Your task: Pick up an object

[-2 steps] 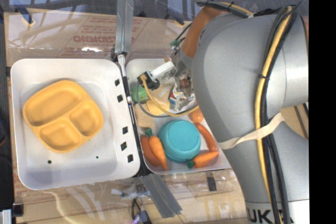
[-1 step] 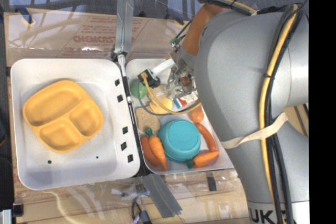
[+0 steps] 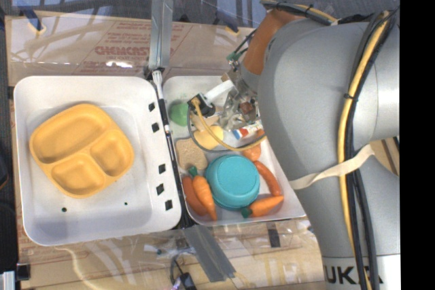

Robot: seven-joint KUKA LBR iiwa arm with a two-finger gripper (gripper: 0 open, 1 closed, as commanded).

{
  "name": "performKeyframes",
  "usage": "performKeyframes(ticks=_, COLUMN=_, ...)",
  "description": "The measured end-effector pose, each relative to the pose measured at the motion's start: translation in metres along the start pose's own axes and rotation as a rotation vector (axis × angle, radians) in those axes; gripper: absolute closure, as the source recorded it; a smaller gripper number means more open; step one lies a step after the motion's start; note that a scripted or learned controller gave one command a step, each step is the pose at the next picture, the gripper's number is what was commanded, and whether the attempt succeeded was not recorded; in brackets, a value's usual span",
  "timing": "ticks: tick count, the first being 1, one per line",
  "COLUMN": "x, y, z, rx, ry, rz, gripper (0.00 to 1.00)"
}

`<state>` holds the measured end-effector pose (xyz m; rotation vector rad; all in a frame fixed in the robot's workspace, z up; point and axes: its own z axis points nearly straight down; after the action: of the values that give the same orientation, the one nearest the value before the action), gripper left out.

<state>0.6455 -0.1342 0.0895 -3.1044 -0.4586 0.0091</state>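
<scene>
Leftmost, left bin (image 3: 41, 214): yellow divided tray (image 3: 81, 149). Right bin (image 3: 178, 88): green ball (image 3: 179, 112), carrots (image 3: 199, 195), teal bowl (image 3: 233, 181). Gripper (image 3: 238, 109): finger state you cannot tell. Expect crowding to deflect your grasp.

We see the worktop (image 3: 102, 44) covered in brown cardboard under clear plastic sheeting. Two shallow white bins sit on it side by side, touching: left bin (image 3: 27, 214), right bin (image 3: 289, 208). Grey tape strip (image 3: 161, 27) runs between them.

yellow tray (image 3: 81, 149): matt plastic | teal bowl (image 3: 233, 181): smooth plastic (slightly glossy) | bins (image 3: 41, 214): white plastic
</scene>
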Motion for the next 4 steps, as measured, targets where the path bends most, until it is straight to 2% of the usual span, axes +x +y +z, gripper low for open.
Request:
performKeyframes(ticks=1, x=-0.028, y=-0.026, z=-0.148, rx=-0.003, ry=0.009, rz=0.074, gripper=1.0)
performKeyframes(ticks=2, x=-0.054, y=-0.082, z=-0.097, rx=0.002, ry=-0.005, rz=0.084, gripper=1.0)
performKeyframes(ticks=3, x=-0.1, y=-0.051, z=-0.067, rx=0.0, ry=-0.004, rz=0.053, gripper=1.0)
performKeyframes(ticks=4, x=-0.054, y=0.028, z=-0.021, rx=0.002, ry=-0.006, rz=-0.011, gripper=1.0)
